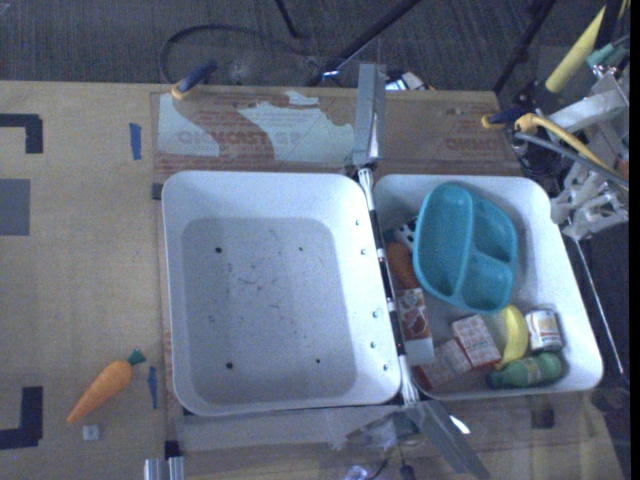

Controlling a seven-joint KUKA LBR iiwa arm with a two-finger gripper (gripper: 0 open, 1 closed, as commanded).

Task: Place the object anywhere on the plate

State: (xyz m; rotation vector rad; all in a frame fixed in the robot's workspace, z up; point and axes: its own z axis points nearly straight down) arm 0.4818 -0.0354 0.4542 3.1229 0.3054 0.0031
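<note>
A teal divided plate (465,248) lies in the right bin (575,313), toward its far side. Near the bin's front lie a yellow banana (514,334), a green bottle-like toy (527,370), a small can (544,330) and a red-and-white carton (475,340). Another small packet (412,313) and an orange toy (400,264) lie along the bin's left wall, beside the plate. My gripper (592,206) hangs at the bin's right rim, level with the plate and apart from all the objects. Nothing rests on the plate.
The left bin (190,268) stands beside the right one, with a metal divider (366,118) behind them. A toy carrot (100,390) lies on the bench outside the bins, front left. Cables and yellow hoses (560,133) crowd the back right.
</note>
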